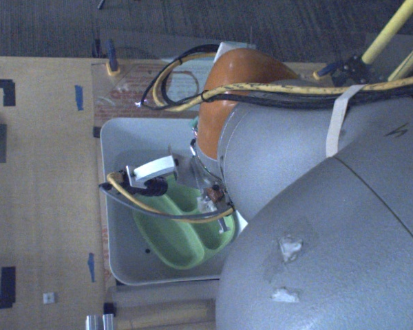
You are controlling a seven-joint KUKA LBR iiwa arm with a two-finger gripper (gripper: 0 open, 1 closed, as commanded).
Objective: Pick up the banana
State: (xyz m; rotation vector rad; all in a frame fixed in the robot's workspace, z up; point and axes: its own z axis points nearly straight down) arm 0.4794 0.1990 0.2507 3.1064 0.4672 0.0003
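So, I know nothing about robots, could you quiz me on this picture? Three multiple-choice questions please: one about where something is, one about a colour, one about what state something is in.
1. Where is the green tray?
A. On the bare wooden bench
B. Inside the white bin
C. On the carpet

2. What colour is the band on the arm?
A. Orange
B. Blue
C. Purple

3. How does the arm stand?
A. Pulled back off the bench
B. Lying flat on the floor
C. Reaching down over the bin

Answers: 1 B, the bin's white walls surround the tray. 2 A, the rounded section above the wrist is orange. 3 C, its grey body hangs over the bin and covers much of it.
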